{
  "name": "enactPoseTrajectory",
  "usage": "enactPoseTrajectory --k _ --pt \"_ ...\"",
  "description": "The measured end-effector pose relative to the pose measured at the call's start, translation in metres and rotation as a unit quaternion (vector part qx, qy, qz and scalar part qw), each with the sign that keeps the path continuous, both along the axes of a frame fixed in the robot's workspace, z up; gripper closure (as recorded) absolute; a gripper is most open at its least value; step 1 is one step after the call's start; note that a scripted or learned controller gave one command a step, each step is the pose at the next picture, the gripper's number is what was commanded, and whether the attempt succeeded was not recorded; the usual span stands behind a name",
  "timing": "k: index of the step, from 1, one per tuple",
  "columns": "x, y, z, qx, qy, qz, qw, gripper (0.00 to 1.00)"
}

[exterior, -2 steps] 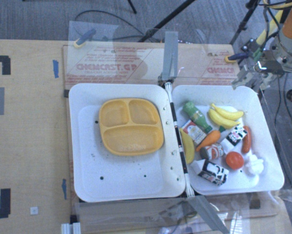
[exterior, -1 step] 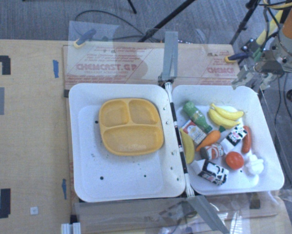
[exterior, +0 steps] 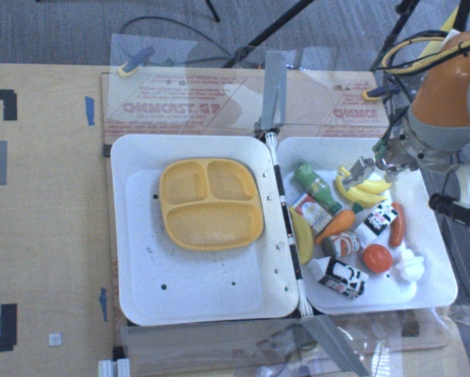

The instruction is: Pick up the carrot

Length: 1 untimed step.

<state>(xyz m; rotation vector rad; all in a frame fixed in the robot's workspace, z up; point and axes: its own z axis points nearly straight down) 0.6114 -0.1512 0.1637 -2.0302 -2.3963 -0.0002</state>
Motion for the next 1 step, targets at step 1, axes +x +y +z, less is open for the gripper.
enactPoseTrajectory --k 1 --pt "-0.0569 0.0293 -0.0771 -0.0002 -0.003 0.202 0.9794 0.00"
